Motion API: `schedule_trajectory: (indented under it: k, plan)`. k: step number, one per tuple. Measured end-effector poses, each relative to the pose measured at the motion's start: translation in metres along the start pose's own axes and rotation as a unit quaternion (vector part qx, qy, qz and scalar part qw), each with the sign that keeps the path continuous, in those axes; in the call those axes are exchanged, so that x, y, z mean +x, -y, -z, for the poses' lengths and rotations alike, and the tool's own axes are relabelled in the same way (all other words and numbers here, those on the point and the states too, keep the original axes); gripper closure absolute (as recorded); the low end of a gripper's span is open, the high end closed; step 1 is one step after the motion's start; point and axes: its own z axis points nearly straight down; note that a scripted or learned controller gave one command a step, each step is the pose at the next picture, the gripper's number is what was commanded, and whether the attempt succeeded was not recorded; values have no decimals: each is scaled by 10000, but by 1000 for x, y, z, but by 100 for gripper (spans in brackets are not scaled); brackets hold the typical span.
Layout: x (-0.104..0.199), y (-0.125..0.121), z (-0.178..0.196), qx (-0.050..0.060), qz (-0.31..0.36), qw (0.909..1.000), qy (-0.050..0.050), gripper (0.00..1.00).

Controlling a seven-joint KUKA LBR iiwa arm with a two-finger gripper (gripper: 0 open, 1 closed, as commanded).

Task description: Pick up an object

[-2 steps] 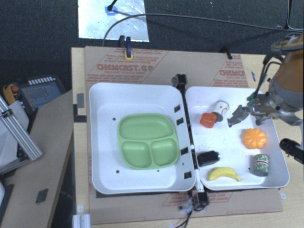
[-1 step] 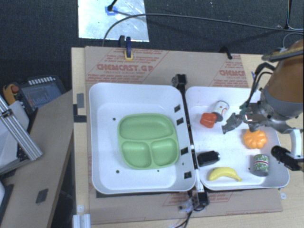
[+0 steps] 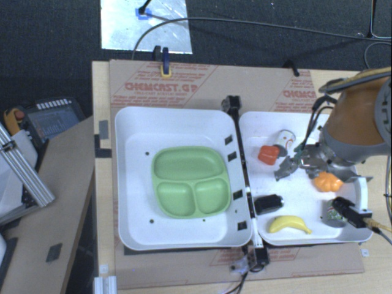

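Two fingers apart and empty on gripper [image 3: 286, 168], over right bin [image 3: 257, 127]. Nearest target is the red block [image 3: 267, 155], just beside the gripper at its 10 o'clock. Probably light, stiff and smooth; pinch across short sides. Orange thing [image 3: 326, 181] at 4 o'clock is part-hidden under the wrist, shape unclear.

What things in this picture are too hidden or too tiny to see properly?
Camera view:
1. Orange thing in the right bin: the arm overlaps its far edge, so its shape is unclear.
2. White round thing near the far wall: too small and blurred to name.
3. Black thing beside the banana: too dark for any detail.
4. The right bin's right side: hidden under the arm.
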Motion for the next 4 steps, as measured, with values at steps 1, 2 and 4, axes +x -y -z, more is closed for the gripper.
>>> schedule_trajectory:
  k: [1,2,4]
  plan:
    - [-4,-10,-52,-12,1,10000,3,0]
    - [-4,-11,-40,-31,1,10000,9,100]
    - [-1,-16,47,-51,16,10000,12,100]
